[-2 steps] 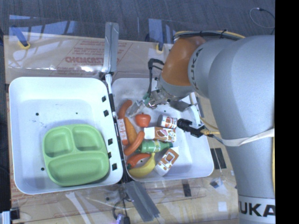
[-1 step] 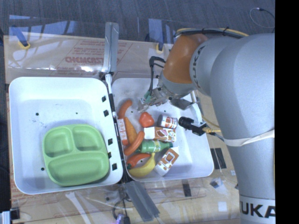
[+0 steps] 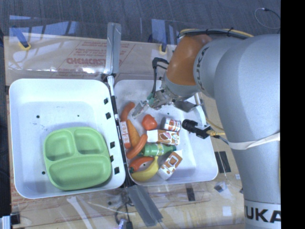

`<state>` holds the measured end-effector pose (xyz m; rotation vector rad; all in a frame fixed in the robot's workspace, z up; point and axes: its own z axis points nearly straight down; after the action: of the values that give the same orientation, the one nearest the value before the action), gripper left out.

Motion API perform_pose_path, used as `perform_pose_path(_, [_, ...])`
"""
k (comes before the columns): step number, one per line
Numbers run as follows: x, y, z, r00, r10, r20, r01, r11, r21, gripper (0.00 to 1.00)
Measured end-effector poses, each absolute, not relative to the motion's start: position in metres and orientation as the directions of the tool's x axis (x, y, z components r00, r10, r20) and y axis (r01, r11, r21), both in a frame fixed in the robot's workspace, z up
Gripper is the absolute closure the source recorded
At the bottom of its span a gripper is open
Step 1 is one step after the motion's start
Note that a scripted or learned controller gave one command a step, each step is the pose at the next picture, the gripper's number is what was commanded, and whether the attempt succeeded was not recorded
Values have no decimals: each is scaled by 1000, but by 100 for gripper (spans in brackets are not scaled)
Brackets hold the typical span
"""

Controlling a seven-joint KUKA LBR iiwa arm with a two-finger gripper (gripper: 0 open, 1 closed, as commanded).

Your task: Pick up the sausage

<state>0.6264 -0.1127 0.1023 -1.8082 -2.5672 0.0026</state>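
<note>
Now | jaws (image 3: 143, 106) low in right bin (image 3: 202, 168), near sausage (image 3: 127, 111) | spread unclear; nothing seen gripped | poised for pickup

The bench (image 3: 57, 209) is carrying two shallow white bins side by side, touching along their inner walls. The left bin (image 3: 28, 99) is sitting toward the left edge, the right bin (image 3: 202, 168) just beside it under the arm. A clear plastic sheet with red print (image 3: 71, 56) is lying flat behind them, and strips of grey tape (image 3: 143, 206) are showing along the front.
</note>
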Motion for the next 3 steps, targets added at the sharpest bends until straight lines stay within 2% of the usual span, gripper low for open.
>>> perform_pose_path(1, [620,-101,93,-336,942,-1,942,336,-1,0])
perform_pose_path(2, [620,-101,103,-340,940,-1,940,340,-1,100])
perform_pose_path(3, [657,-140,92,-184,983,-1,983,184,0,100])
